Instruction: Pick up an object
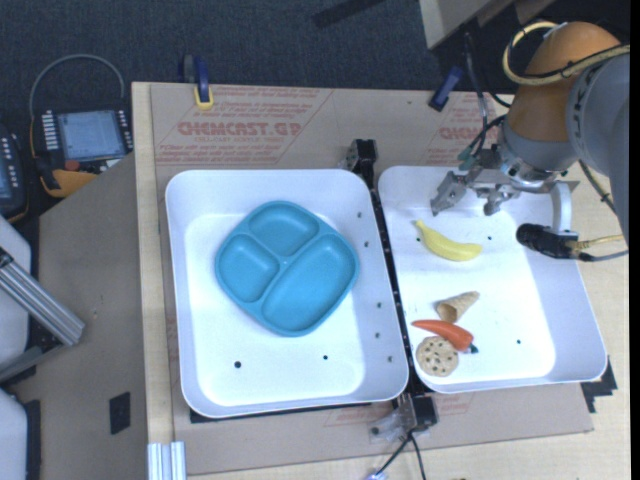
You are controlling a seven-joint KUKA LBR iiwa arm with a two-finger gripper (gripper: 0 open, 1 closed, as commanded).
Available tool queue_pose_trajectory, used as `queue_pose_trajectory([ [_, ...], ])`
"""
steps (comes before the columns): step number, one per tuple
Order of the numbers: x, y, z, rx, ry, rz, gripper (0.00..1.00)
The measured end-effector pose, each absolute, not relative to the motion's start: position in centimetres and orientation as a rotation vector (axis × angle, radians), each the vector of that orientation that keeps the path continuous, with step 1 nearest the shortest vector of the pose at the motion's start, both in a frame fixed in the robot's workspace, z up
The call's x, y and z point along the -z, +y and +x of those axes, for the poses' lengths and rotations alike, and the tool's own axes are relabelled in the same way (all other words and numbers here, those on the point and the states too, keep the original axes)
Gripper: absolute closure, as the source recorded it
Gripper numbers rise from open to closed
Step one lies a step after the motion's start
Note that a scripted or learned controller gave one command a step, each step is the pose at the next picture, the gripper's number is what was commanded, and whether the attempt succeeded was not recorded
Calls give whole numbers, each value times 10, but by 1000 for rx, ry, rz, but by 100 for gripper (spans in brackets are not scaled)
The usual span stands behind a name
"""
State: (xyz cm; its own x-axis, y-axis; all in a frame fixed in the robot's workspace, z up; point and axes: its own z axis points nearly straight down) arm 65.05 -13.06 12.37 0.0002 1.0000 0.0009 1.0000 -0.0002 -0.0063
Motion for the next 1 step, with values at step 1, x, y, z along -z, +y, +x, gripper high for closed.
queue_pose_trajectory([
  [1,-138,-131,652,1,-2222,-2223,100],
])
